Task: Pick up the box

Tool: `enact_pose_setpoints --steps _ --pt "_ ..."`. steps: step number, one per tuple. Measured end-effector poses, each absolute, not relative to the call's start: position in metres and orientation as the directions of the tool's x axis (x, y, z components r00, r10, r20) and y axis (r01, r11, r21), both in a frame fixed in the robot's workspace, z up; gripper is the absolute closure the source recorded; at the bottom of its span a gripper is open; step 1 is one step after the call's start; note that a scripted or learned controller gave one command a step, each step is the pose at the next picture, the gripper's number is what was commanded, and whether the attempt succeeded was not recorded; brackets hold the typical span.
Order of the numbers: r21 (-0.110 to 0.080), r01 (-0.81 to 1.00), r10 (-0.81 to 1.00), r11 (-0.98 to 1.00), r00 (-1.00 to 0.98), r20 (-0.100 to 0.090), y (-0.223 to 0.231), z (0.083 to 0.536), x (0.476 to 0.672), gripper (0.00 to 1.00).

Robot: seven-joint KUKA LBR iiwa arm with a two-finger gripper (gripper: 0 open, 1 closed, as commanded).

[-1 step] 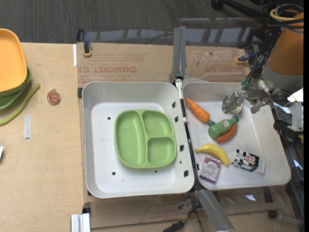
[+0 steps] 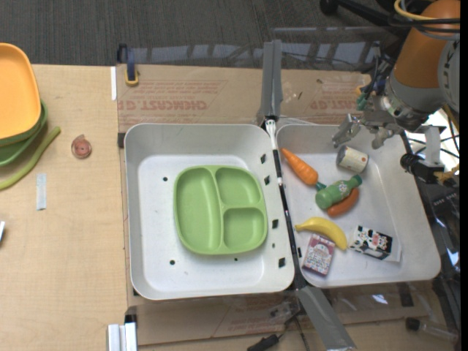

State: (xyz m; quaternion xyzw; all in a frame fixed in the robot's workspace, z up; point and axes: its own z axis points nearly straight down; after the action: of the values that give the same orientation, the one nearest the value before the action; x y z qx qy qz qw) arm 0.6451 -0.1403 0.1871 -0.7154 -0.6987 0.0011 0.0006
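Observation:
A small pink box (image 2: 318,256) lies at the front edge of the right bin (image 2: 409,218), beside a banana (image 2: 325,229). A flat black-and-white box (image 2: 372,242) lies to its right. My gripper (image 2: 363,137) hangs over the bin's back part, far from both boxes. Its fingers are spread open with nothing between them. A cream cylinder (image 2: 352,158) lies just below the fingertips.
The right bin also holds a carrot (image 2: 300,166), a green bottle-like toy (image 2: 337,190) and an orange piece (image 2: 342,204) under it. A green divided plate (image 2: 219,209) sits in the left bin (image 2: 146,218). Orange and green dishes (image 2: 16,104) rest on the bench at far left.

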Motion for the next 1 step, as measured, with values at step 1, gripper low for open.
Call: enact_pose_setpoints --steps 1 --pt "-0.002 1.0 1.0 -0.021 0.021 -0.002 -0.1403 0.1959 0.6454 1.0"
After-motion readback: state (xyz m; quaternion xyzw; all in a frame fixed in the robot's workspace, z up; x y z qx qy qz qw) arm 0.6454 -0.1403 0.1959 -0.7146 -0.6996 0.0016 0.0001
